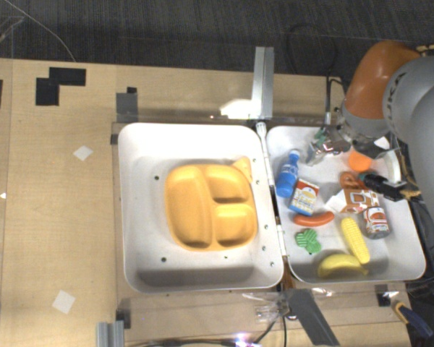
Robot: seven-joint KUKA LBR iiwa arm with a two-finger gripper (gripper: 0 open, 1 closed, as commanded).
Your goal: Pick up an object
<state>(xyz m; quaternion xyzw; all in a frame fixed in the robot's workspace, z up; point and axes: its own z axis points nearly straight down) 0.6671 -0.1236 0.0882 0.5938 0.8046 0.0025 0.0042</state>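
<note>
My gripper point(322, 150) hangs over the far part of the right bin point(412, 266), just right of a blue bottle point(287, 173) and above the bin floor. Nothing shows between its tips. Below the bottle lies a small white and orange carton point(304, 196), then a red sausage point(315, 219) and a green toy point(309, 241). A yellow corn cob point(355, 238) and a banana point(340, 264) lie toward the near edge. A small can point(376, 221) rests at the right, and an orange round thing point(359, 160) sits beside the wrist.
The left bin point(137, 194) holds a yellow compartment tray point(208, 205). A metal post point(263, 85) stands behind the divide between the bins. The arm's grey body and orange band point(376, 78) cover the right bin's far right corner.
</note>
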